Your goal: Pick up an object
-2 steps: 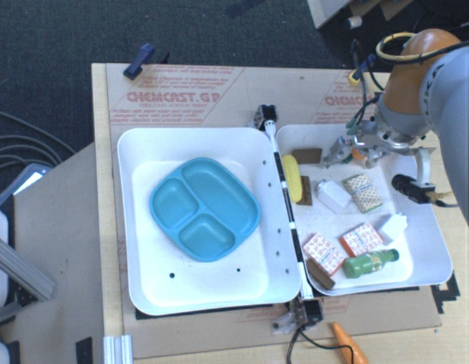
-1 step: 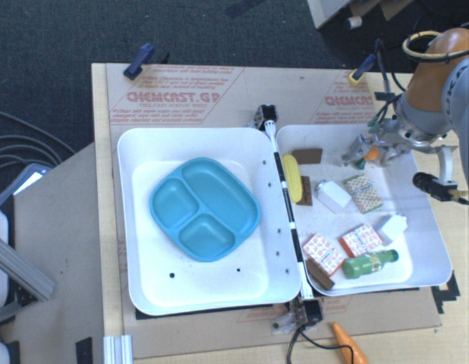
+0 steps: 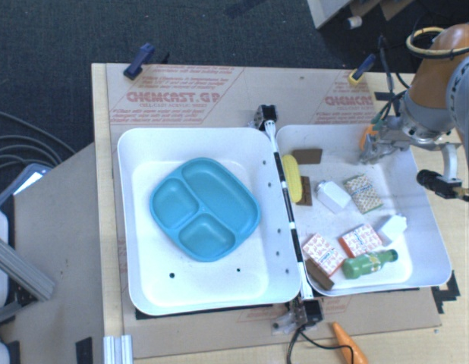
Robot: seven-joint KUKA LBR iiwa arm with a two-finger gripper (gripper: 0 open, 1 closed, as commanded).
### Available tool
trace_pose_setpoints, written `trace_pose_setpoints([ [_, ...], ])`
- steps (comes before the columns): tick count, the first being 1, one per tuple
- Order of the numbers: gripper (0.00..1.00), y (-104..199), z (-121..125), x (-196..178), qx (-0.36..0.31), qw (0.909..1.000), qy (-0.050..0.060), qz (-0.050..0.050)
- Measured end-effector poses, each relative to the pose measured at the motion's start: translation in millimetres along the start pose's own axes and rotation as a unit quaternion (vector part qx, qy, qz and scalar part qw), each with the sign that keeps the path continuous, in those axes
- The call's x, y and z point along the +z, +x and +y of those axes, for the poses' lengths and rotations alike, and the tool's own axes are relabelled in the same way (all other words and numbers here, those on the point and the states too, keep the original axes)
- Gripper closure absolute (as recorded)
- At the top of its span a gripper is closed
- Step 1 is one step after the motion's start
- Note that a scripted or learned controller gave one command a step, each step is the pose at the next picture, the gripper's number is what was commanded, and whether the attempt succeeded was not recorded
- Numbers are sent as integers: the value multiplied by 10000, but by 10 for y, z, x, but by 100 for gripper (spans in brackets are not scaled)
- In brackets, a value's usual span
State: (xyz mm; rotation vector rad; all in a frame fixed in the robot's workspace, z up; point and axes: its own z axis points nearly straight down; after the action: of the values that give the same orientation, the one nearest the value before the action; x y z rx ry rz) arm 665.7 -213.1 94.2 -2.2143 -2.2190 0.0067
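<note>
Dark carpet (image 3: 143, 14) lying under the bench, far left of the pincer, grey cables (image 3: 22, 154) trailing across it, pale wooden benchtop (image 3: 60, 226) sitting beside, blue clamp (image 3: 138, 61) gripping the printed board (image 3: 181, 97)

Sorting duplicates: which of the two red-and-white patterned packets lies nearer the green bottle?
The right packet, just above the green bottle; the other packet sits farther left.

Two shallow white plastic bins side by side on the tabletop (image 3: 219, 89). In the left bin (image 3: 136, 203): a blue three-compartment plastic plate (image 3: 204, 207). In the right bin (image 3: 428, 241): a yellow banana (image 3: 293, 177) against the left wall, a green plastic bottle (image 3: 369, 264) at the front, a small white block (image 3: 333, 196) between them.
</note>
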Motion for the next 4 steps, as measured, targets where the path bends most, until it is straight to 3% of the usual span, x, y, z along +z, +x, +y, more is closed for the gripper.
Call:
trace_pose_setpoints([
  [1,100,-105,-784,-47,11,10000,-32,-6],
  [2,100,721,-659,-466,3,10000,-43,-6],
  [3,0,715,-662,-464,8,10000,-41,-8],
  [4,0,271,-392,107,16,10000,-37,-15],
])
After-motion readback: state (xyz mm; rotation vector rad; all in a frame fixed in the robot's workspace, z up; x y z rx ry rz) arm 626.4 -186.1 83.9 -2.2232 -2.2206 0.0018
